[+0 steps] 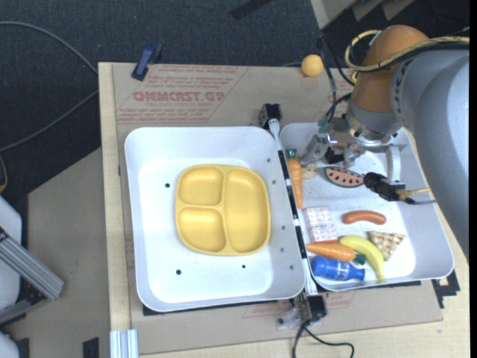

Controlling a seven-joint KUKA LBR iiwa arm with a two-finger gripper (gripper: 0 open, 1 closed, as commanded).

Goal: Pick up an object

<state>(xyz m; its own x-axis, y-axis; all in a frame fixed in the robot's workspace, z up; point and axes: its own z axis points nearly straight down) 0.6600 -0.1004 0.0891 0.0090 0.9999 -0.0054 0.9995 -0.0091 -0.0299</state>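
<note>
My gripper (pixel 333 146) hangs low over the far left corner of the right bin (pixel 426 233), under the orange band of the arm. Just in front of it lies a watermelon slice (pixel 343 177). A long carrot (pixel 297 181) rests along the bin's left wall, to the gripper's left. Nearer the front lie a pink-and-white packet (pixel 319 223), a sausage (pixel 364 217), a pizza slice (pixel 385 241), a banana (pixel 365 251), a second carrot (pixel 330 250) and a blue bottle (pixel 337 269). I see nothing held.
The left bin (pixel 149 200) holds a yellow divided plate (pixel 222 208). An orange ball (pixel 312 66) and a blue clip (pixel 145 61) sit on the bench behind the bins. The arm's bulk covers the right bin's far right side.
</note>
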